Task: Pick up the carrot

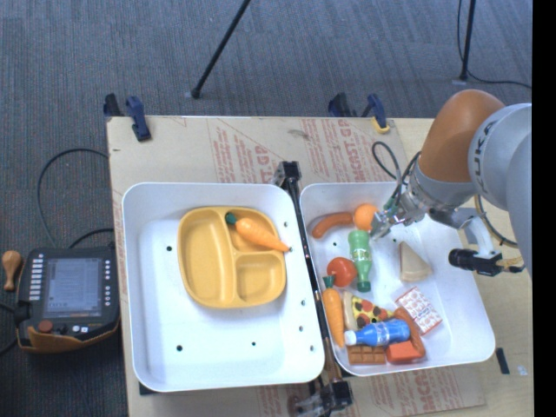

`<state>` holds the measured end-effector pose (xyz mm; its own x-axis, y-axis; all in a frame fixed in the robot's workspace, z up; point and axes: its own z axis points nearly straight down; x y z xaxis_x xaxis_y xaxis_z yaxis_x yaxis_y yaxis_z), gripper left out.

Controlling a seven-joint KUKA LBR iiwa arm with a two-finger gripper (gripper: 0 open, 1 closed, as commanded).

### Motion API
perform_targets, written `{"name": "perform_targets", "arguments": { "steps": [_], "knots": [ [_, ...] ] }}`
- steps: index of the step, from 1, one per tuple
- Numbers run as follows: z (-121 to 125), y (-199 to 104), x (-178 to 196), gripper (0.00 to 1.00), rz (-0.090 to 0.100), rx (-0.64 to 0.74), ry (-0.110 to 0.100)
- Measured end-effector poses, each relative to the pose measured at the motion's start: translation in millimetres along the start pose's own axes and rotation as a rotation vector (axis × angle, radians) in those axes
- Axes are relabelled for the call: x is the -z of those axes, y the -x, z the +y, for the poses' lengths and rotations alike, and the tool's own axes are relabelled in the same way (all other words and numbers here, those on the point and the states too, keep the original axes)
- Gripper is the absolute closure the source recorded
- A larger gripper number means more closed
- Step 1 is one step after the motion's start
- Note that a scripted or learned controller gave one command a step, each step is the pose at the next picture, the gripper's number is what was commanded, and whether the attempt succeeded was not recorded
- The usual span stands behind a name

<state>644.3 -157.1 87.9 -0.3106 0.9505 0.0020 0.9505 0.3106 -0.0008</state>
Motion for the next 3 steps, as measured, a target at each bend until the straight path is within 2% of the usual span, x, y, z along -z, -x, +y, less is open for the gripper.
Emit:
{"name": "perform_targets", "arguments": {
  "steps": [1,2,3],
  "knots": [
    [0,0,0,0.00,-0.001,-0.001,0.000],
    [-2,4,0,0.00,-0.001,-0.397,0.001],
    [-7,22,0,0.00,-0.001,-0.692,0.001]
  ]
}}
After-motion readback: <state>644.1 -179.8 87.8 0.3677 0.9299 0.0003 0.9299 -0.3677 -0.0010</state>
